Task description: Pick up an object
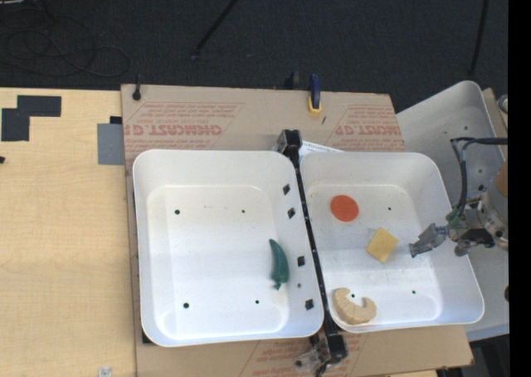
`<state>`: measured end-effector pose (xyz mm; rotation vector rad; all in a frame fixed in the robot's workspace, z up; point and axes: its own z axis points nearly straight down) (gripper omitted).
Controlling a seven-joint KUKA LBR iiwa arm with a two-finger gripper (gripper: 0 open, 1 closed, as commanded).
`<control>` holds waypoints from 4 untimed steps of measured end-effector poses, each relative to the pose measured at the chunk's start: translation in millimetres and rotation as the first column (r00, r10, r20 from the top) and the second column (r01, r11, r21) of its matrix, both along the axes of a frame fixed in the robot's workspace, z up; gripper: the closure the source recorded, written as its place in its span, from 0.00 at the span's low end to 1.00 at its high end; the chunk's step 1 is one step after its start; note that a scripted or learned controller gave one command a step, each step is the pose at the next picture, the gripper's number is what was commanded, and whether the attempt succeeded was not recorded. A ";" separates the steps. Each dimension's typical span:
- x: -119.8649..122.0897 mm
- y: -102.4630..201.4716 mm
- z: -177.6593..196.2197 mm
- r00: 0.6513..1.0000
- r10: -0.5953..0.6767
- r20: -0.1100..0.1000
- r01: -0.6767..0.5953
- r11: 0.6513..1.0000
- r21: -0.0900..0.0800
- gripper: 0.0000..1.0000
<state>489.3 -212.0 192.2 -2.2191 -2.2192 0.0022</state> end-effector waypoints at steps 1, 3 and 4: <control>72.4 -0.8 -34.0 1.000 0.003 0.003 -0.003 1.000 -0.001 0.00; 155.3 -2.0 -95.7 1.000 0.001 0.005 -0.001 1.000 -0.001 0.00; 107.5 -0.7 -105.5 1.000 0.000 -0.003 0.000 1.000 0.000 0.00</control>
